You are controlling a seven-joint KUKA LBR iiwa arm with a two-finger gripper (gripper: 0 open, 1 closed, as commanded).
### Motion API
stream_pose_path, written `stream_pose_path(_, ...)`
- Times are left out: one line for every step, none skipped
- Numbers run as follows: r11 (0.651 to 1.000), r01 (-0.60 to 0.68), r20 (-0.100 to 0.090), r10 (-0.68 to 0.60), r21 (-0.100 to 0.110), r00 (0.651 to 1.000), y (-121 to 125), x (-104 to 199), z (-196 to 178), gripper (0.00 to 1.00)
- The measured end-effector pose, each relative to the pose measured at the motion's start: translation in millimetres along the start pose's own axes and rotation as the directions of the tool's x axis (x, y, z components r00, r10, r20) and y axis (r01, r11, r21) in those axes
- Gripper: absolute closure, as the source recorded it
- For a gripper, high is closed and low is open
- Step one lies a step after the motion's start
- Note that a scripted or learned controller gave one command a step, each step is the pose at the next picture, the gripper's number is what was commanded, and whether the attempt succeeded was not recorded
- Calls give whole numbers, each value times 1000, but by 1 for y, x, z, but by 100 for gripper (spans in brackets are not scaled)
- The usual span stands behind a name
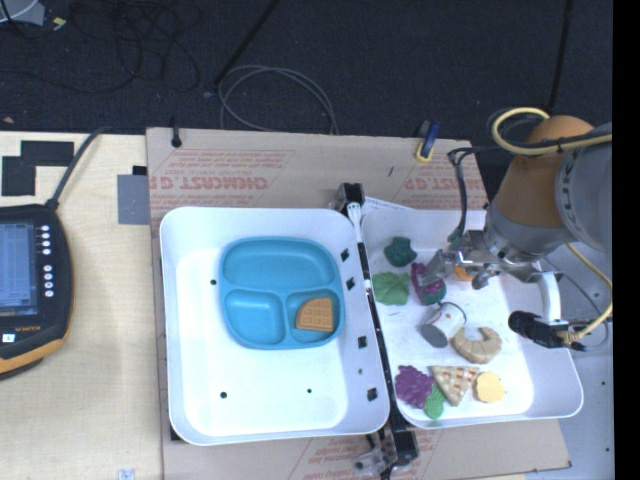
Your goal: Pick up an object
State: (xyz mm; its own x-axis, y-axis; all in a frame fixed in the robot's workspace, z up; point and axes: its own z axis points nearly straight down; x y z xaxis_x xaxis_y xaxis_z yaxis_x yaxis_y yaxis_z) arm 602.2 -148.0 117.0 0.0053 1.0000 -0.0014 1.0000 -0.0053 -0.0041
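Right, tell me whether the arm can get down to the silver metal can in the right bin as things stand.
Probably yes. The silver metal can lies uncovered in the right white bin, just below the gripper. The tan croissant-shaped toy sits tight beside it, which may crowd a grasp.

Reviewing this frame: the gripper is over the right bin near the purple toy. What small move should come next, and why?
Probably a short, straight descent onto the purple toy. The gripper sits right beside it in the right bin, closer than to the metal can or the green pieces. Nothing visible is between its fingers, so the pick looks not yet made. Whether the fingers are open is unclear from this slant.
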Motion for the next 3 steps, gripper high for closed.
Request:
stream_pose_path(1000, 7, -3, -7, 0, 1000, -8, 56, 30, 0)
stream_pose_path(1000, 6, 2, -6, -5, 1000, 43, 64, 28, 0)
stream_pose_path(1000, 4, 8, -4, 4, 1000, 40, 60, 17, 100)
